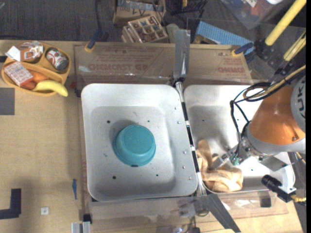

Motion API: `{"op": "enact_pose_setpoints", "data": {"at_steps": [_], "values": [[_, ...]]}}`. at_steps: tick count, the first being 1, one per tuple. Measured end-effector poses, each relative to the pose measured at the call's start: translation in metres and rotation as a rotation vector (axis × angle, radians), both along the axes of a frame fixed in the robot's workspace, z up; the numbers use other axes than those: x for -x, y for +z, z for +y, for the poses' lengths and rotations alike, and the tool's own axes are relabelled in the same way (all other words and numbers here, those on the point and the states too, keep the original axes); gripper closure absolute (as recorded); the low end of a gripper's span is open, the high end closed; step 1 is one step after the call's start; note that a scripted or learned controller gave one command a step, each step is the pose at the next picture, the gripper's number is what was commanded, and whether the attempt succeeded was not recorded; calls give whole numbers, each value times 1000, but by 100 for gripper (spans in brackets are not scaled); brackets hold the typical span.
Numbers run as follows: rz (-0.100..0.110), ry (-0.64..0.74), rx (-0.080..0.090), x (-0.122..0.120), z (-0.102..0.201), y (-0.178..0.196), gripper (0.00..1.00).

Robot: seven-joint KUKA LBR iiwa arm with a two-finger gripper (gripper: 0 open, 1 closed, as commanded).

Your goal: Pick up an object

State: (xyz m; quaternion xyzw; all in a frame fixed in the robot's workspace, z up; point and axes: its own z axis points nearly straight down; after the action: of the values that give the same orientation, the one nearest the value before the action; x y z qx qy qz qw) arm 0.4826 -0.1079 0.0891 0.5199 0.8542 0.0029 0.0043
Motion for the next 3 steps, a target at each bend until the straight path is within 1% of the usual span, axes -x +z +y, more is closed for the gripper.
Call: {"op": "enact_pose_setpoints", "data": {"at_steps": [1,2,3], "values": [[-7,-7,1,-2,-2,10,100],[-12,-14,2,-3,-5,19,100],[-12,-14,2,-3,-5,19,0]]}}
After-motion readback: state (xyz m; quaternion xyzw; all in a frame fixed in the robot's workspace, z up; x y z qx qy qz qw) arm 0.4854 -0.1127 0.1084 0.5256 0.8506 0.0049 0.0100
